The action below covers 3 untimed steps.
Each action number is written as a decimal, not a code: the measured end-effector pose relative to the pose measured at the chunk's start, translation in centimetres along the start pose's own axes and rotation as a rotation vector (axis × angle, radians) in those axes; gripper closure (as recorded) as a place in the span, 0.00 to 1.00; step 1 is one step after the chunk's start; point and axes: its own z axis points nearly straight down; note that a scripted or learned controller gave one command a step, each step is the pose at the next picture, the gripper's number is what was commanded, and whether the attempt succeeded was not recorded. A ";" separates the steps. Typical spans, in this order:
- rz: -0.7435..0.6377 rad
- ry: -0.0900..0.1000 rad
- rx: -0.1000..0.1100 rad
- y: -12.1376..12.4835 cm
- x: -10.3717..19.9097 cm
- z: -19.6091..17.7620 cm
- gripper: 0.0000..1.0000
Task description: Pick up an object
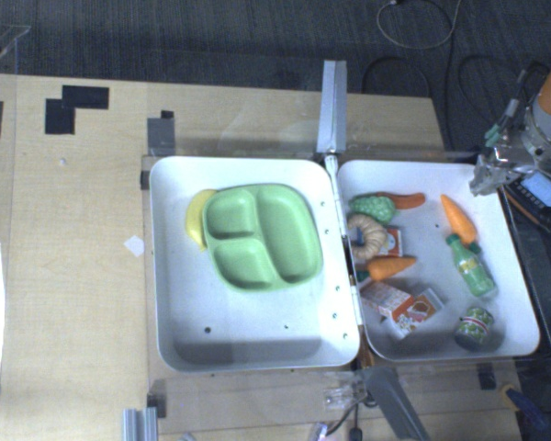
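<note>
A: Where is the gripper [485,175]?

B: I see it over the right bin's [523,338] far right rim; can't tell its state.

A: Target?

B: Carrot [457,218], just beside. Probably light, stiff, slick plastic; I'd take its thick middle.

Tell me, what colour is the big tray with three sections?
The tray is light green, seen in the camera view.

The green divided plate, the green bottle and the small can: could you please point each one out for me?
green divided plate [260,235]: camera view, on its central ridge.
green bottle [468,268]: camera view, mid-body.
small can [477,326]: camera view, on its side wall.
</note>
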 end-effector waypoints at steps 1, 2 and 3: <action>-0.005 -0.001 -0.004 2.4 0.4 -9.0 1.00; -0.014 -0.001 -0.004 4.1 0.7 -10.4 1.00; 0.016 -0.001 -0.001 4.0 1.2 -1.5 1.00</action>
